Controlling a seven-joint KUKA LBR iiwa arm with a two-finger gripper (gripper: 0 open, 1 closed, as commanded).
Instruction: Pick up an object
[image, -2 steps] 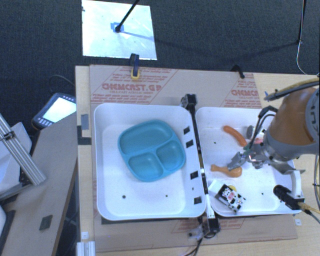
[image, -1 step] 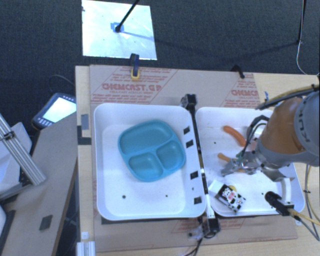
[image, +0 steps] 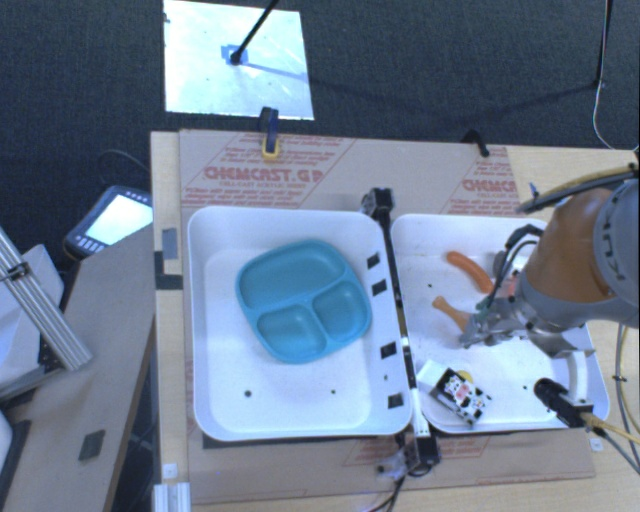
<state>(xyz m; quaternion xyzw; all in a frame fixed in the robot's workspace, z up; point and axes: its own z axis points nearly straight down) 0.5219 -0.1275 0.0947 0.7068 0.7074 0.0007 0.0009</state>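
Brown bench sheeting (image: 330, 165) reads "CHEMCAST GP", apparently; end effector (image: 478, 330) over right bin (image: 520, 400).

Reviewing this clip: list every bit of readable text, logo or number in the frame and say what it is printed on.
"CHEMCAST GP": red print on the brown protective sheet under the bins, left of centre; it repeats in diagonal rows.
"CHEMCAST": the same red print, partly cut off, on the sheet's right part.
Small black-and-white patterned object in the right bin: markings too small to read.
Handheld screen at left: glare, nothing legible.
Blue divided plate: no text.
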